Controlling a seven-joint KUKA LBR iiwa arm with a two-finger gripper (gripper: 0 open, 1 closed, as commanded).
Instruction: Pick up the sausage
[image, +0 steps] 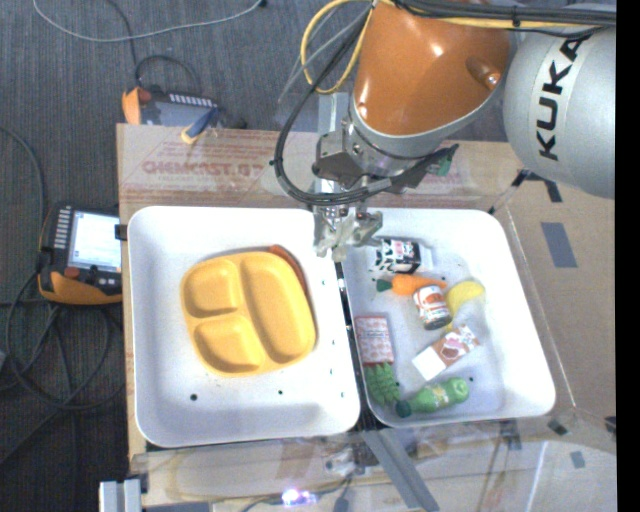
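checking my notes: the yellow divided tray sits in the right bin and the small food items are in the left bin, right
Not quite. The camera view shows the bins swapped: the yellow divided tray sits in the left bin, and the small food items, such as the carrot and the lemon, lie in the right bin.

bins (150, 420): 2 | yellow tray (248, 310): 1 | food items (432, 305): about 9

The bench (200, 165), topped with brown cardboard, carries two shallow white bins side by side. The left bin (160, 400) sits down and to the left of the gripper (345, 238); the right bin (515, 300) spreads below and to its right.
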